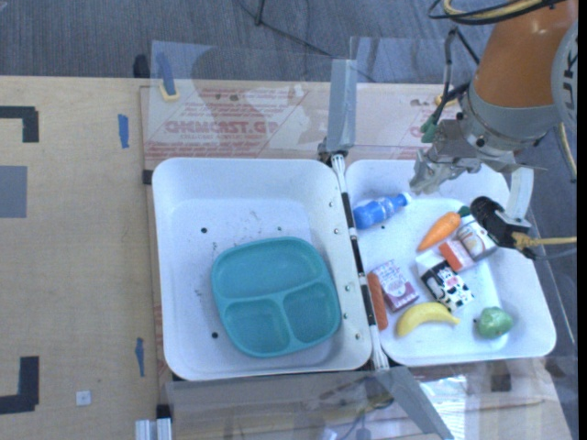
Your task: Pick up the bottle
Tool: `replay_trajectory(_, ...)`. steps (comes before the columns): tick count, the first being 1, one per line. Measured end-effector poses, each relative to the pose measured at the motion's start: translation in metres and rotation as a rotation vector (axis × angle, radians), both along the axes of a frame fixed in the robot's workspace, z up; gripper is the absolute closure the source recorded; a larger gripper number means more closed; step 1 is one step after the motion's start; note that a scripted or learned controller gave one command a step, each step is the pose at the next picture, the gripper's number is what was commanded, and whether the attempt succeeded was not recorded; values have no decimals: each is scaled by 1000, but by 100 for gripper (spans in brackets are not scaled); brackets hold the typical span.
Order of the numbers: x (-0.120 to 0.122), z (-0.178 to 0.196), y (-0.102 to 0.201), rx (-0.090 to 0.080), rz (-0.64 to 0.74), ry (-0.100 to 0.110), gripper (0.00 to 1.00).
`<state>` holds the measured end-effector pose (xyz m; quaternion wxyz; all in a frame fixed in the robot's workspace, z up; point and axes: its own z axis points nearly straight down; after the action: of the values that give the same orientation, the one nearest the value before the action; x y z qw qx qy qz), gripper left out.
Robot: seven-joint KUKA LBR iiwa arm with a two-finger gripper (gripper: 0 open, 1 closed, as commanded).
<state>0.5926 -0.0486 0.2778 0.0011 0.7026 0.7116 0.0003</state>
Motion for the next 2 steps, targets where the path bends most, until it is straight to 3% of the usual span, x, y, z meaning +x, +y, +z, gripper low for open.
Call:
replay_trajectory(1, -31, 31, -36, 0, 23, -1, 100)
replay_trajectory(2, -31, 31, -36, -1, 24, 0, 0)
